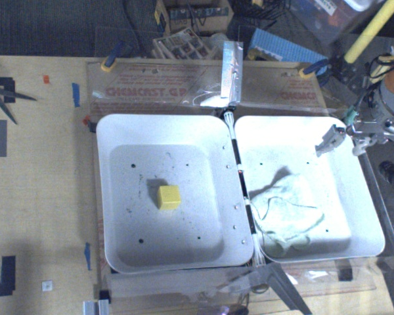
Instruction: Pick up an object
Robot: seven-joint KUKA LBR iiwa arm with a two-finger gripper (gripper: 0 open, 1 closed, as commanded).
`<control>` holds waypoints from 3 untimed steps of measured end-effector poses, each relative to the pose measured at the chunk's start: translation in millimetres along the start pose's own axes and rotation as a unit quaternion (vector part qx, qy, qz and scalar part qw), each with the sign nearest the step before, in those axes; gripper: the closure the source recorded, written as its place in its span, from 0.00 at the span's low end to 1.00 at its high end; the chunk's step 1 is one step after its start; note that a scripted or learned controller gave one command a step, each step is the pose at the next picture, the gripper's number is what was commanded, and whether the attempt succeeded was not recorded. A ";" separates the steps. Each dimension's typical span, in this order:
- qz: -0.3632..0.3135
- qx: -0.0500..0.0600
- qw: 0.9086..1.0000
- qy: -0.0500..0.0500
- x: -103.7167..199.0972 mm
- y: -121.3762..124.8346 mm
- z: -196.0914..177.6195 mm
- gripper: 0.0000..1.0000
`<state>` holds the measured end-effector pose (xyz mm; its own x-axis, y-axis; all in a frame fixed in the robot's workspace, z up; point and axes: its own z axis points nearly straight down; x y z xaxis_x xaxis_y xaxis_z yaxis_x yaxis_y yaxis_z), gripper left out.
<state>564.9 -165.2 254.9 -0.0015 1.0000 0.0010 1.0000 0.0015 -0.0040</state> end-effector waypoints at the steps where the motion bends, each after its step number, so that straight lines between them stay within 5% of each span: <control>1: -0.056 -0.001 0.998 0.000 -38.1 46.3 161.1 0.00; 2: -0.055 -0.002 0.999 -0.001 -39.5 47.1 152.5 1.00; 3: 0.117 -0.002 0.993 -0.001 -59.1 39.0 66.6 1.00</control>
<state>603.7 -224.2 188.1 0.2317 0.9728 -0.0020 0.9728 -0.2317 0.0006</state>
